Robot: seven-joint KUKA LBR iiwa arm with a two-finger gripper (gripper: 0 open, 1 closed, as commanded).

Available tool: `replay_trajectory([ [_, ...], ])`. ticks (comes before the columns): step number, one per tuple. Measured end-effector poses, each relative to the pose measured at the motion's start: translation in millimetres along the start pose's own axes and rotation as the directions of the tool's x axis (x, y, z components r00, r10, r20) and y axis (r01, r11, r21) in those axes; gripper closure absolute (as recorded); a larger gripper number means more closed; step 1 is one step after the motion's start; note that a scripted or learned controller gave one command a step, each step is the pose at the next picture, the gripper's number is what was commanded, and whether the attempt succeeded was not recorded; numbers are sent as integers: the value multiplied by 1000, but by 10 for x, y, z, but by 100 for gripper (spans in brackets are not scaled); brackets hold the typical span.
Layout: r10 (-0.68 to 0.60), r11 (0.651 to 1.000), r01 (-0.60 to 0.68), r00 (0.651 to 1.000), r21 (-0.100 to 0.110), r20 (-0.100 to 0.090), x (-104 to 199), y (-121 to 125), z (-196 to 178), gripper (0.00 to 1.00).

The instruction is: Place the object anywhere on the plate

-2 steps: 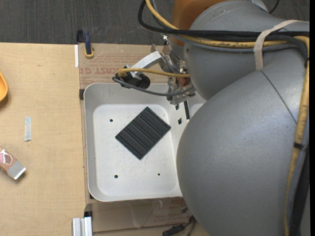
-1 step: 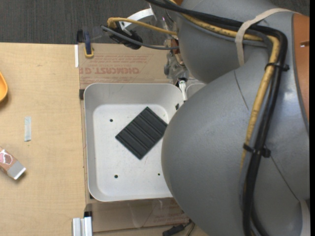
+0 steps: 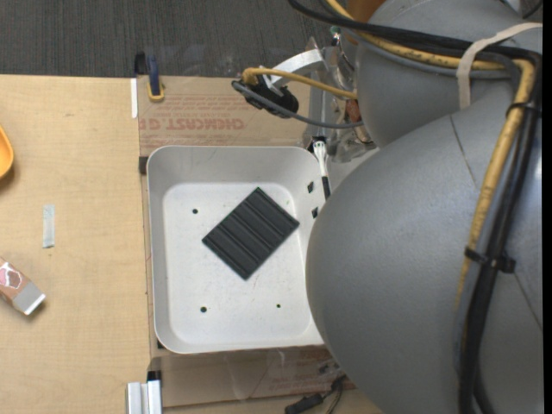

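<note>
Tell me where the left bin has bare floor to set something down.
The white bin has bare floor all around the dark ribbed plate: widest along the left wall and the near wall, narrower at the far wall. The right side is crowded, with the grey arm overhanging the bin's right rim.
</note>
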State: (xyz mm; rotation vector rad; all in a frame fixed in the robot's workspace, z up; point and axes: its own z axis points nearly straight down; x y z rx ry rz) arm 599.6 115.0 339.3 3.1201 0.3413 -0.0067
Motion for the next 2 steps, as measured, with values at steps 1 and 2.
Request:
replay_trajectory([
  [1,0,1000,0,1000,0,0,0,-2,0,0],
  [2,-75,997,75,997,0,1,218,-433,857,0],
])
